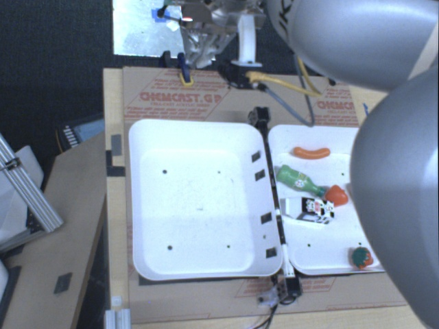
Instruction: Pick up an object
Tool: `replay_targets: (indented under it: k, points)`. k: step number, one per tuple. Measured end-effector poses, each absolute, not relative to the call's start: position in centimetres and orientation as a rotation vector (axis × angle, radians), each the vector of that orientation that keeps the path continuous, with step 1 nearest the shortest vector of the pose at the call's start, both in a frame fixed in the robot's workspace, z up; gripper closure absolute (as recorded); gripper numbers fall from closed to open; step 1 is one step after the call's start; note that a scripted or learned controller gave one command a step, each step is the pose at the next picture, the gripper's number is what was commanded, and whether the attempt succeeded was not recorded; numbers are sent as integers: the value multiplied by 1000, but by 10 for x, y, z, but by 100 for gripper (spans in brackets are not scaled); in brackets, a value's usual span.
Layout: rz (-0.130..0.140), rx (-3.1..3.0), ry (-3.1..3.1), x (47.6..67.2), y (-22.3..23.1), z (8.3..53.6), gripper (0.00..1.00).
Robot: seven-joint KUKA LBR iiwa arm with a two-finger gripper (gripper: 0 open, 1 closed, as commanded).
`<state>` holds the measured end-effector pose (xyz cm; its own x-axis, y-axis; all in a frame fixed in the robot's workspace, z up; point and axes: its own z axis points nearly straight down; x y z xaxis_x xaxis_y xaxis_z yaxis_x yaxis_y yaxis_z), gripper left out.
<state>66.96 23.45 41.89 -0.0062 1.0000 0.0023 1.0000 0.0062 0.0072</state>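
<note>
Camera view shows the large grey arm covering part of the right white bin, where an orange sausage, a green bottle and a black-and-white toy lie, while the gripper hangs beyond the bins, its state impossible to tell.

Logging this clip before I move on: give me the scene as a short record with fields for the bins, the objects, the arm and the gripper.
left bin: bare white floor
right bin: holds all the objects
sausage: orange, near the far wall
bottle: green, lying on its side
red piece: at the bottle's near end
cow toy: black and white, mid bin
small fruit: orange and green, near corner
arm: large in the foreground, covers the right bin's right side
gripper: beyond both bins, over the cardboard, nothing seen held
</note>
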Motion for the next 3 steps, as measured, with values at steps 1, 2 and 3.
replay_targets:
  k: [1, 2, 3]
  points:
    - [-12, 2223, 2225, 667, 234, 291, 100]
    - [0, 2218, 2228, 609, 235, 330, 100]
    - [27, 2208, 2222, 649, 234, 493, 100]
